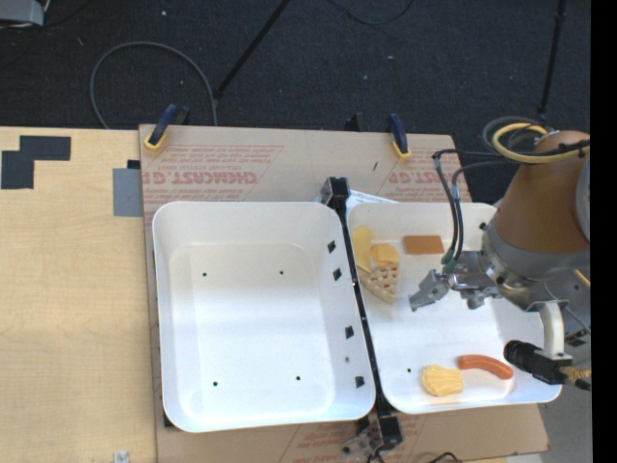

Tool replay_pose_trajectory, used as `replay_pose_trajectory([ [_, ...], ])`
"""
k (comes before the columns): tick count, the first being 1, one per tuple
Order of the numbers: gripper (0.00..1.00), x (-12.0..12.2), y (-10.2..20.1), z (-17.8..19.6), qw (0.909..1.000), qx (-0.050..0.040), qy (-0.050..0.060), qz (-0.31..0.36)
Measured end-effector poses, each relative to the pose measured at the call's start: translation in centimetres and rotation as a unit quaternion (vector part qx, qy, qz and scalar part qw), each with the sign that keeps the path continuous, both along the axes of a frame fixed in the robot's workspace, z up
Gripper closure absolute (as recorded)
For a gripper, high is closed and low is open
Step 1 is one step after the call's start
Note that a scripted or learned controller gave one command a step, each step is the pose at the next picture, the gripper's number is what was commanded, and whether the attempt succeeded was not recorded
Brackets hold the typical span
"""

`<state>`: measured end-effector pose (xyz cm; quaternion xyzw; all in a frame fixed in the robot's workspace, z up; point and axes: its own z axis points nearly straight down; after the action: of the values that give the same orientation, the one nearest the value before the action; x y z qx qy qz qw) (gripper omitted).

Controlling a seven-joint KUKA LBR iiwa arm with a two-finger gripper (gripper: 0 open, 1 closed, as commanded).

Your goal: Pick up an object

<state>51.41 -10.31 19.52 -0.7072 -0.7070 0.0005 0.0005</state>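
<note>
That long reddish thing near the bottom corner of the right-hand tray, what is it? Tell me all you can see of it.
The reddish thing looks like a toy sausage: a slim, slightly curved, smooth orange-red piece, probably plastic. It lies flat on the floor of the right bin, near its front right corner, just right of a yellow crinkled piece and apparently not touching it. The gripper is well away from it.

The light was bright and came from above. The white bins (251,316) glared a bit. The picture looked soft and the floor (289,46) stayed dark.
</note>
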Motion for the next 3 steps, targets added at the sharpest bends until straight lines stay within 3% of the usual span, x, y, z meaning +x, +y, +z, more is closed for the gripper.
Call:
replay_pose_trajectory([
  [1,0.0,5.5,-0.9,-2.2,1.0,0.0,0.0,0.001],
  [2,0.0,13.0,0.4,-3.4,1.0,-0.0002,-0.001,0.001],
  [3,0.0,11.7,-4.9,3.9,1.0,-0.0012,-0.003,-0.002],
])
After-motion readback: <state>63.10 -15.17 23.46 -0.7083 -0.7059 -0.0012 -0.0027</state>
